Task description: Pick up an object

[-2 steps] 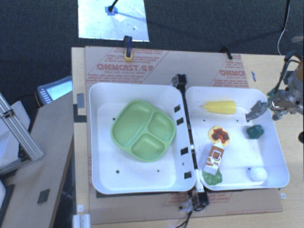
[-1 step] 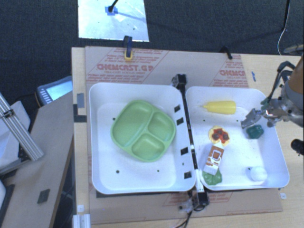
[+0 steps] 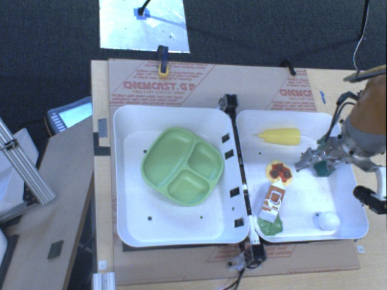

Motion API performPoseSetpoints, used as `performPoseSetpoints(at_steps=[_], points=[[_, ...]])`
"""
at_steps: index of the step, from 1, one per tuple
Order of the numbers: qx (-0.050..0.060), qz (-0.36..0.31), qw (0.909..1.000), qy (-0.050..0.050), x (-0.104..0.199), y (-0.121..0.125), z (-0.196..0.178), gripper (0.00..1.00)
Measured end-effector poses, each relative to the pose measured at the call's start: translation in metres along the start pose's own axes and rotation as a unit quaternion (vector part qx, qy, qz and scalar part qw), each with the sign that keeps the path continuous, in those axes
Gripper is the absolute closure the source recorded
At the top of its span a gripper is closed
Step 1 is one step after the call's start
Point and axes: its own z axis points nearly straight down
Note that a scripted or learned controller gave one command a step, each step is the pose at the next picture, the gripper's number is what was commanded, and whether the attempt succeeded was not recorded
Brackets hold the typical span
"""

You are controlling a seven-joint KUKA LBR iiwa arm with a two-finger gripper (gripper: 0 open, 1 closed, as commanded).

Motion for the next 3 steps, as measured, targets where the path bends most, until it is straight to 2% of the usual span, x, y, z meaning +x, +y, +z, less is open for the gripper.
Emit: performPoseSetpoints(at_steps=[1, 2, 3], points=[[-0.004, -0.002, 1.0, 0.004, -0.001, 0.012, 0.046, 0.0], [-0.006, -0.001, 1.0, 0.0, -0.004, 0.012, 0.036, 1.0], [-0.004, -0.001, 1.0, -0.001, -0.008, 0.011, -0.008, 1.0]])
